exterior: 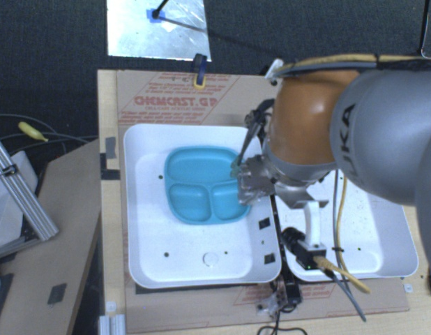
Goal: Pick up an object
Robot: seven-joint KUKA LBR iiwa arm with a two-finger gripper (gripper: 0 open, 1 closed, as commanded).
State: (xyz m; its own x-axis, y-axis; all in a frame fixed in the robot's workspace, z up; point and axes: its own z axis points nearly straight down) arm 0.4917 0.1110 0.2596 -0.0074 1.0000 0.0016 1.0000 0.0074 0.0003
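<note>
the arm [355, 124] covers most of the right bin [390, 250], leaving only its near corner and a strip of floor to see, and the arm itself is cut off by the right edge of the view. the gripper [245, 180] sits at the right rim of the blue divided plate [201, 185], hiding that rim; whether it touches the plate cannot be told. the printed lettering on the cardboard [175, 98] under the bins is partly covered by the left bin [194, 257]. a small round mark on that bin's floor is too small to identify
</note>
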